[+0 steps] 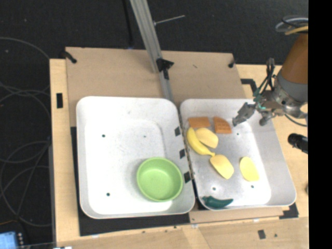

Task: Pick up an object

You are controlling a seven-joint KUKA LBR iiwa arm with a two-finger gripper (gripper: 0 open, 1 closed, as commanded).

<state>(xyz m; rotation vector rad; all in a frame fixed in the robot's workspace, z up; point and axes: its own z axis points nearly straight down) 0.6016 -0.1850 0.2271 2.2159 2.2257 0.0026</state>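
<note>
Gripper [252,114] hovers above the right bin [277,154], at its upper right edge, fingers spread and holding nothing, likely staged for a descent. Nearest candidate is the orange block [222,125], just left of the gripper. Yellow pieces [221,166] lie lower left of it; green bowl [160,178] far left.

arm [295,66] reaching in from right edge of view, orange band showing above grey wrist. wrist tilting down and toward view's left. gripper [252,116] hanging at arm's low end, two dark fingers spreading apart, one finger [241,115] pointing down-left, other sitting further right. nothing sitting between fingers. cables looping beside wrist on its upper left.
</note>
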